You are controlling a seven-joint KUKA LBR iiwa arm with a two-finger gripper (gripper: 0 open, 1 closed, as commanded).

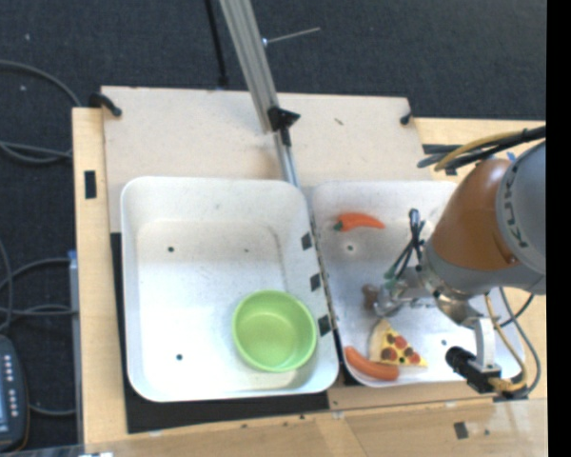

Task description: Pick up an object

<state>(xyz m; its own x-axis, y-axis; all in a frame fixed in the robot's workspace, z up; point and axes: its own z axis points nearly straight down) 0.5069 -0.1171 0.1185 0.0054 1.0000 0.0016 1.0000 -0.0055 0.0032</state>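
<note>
From above, two bins sit side by side. The left bin (162, 255) holds one green bowl (274, 329). The right bin (362, 208) holds one carrot (359, 222), one pizza slice (397, 347) and one sausage (369, 364). The gripper (383, 300) hovers just above the pizza slice.

A pale wooden worktop (200, 131) stands on a dark, speckled carpet floor (95, 27), well up and left of the end effector (385, 298). Black cables (9, 112) loop across the carpet far to the left. A slanted aluminium rail (247, 41) crosses the worktop's far edge, up and left of the end effector. At the far lower left sits a dark device with a small screen (0, 393). The light is even and soft.
</note>
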